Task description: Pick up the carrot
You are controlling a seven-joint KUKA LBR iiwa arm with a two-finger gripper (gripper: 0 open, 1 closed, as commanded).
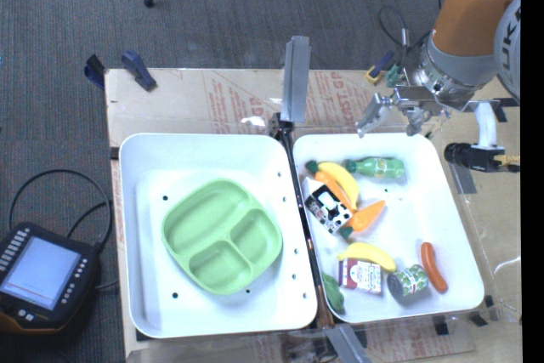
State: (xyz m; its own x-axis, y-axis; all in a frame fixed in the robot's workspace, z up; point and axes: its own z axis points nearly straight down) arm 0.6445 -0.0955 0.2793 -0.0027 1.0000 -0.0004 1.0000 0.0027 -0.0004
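The carrot is a short orange cone lying in the middle of the right bin, its thick end against a black-and-white carton. My gripper hangs above the bin's far rim, well behind the carrot, with its two grey fingers spread apart and nothing between them. The orange-banded arm rises from it toward the upper right.
The right bin also holds a green bottle, two bananas, a red-labelled box, a can and a sausage. A green divided plate lies in the left bin. A grey post stands between the bins.
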